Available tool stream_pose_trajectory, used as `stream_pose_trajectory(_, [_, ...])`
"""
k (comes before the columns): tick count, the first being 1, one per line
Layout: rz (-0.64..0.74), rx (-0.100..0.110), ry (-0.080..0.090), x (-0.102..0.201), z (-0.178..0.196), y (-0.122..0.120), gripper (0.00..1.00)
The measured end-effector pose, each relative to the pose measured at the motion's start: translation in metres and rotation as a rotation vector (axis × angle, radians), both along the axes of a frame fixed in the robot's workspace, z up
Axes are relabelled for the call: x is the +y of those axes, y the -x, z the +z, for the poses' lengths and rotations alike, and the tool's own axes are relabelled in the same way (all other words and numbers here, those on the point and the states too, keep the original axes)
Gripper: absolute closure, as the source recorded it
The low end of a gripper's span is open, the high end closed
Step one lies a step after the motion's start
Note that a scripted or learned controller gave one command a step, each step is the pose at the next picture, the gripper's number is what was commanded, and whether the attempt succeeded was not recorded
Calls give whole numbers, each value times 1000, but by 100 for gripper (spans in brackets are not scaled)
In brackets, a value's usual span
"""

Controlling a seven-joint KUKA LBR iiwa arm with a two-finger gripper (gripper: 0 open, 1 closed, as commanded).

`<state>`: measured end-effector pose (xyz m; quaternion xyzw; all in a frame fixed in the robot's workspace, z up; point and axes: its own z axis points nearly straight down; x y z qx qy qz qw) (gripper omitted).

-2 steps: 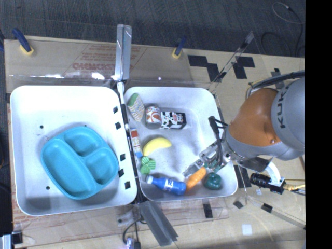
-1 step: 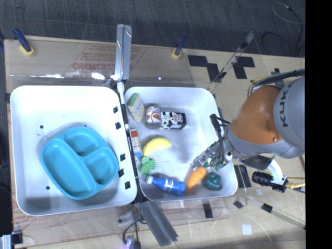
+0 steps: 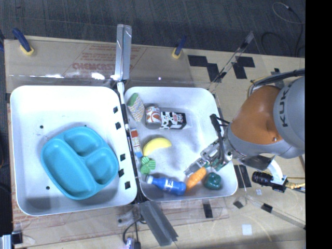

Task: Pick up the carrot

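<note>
Carrot (image 3: pixel 195 178), small, orange, lying in right bin (image 3: pixel 199 98), jaws (image 3: pixel 203 163) just above, grip state unclear

Camera: single, fixed overhead, tilted slightly.
Facing: down onto bench (image 3: pixel 218 61), dark floor along the top.
Range: moderate; left bin (image 3: pixel 26 139) and right bin (image 3: pixel 207 100) both fully framed.
Landmark: divider (image 3: pixel 123 56) between bins, left of centre.
Arm (image 3: pixel 270 123): enters right of divider, from right edge.

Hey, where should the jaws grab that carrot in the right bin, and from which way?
Probably across the carrot's orange middle, from above. It lies flat and slanted, with the blue bottle at its lower end and a dark green piece close beside it, leaving little room lower down.
</note>
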<state>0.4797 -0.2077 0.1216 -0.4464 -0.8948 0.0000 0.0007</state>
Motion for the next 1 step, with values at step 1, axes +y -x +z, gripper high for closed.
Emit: stream_pose_trajectory(1, [67, -1, 0, -2, -29, 2, 0])
